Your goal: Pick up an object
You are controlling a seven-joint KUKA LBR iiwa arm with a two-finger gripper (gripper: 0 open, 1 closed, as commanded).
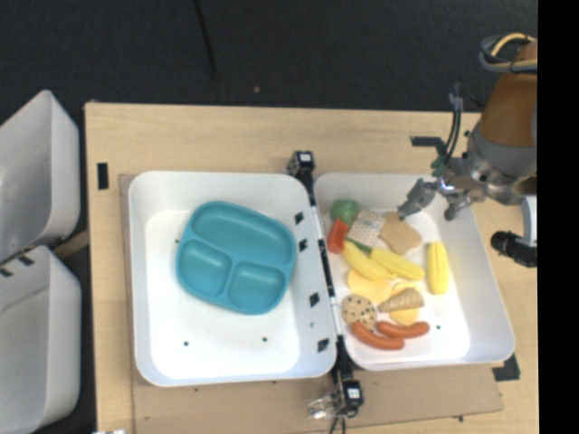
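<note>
- A pale wooden table is seen against a dark floor, carrying two white bins side by side.
- The toy food lies heaped in the right bin, toward its left wall; a tan bread slice sits at the heap's far edge.
- The hand hovers over the bin's far right part, fingers spread and grasping nothing.
- A straight descent onto the bread slice is judged best, with the fingers closed across its width.
- The yellow corn cob and bananas lie close beside, so neighbours could be nudged.
- A blue divided plate rests in the left bin.
</note>
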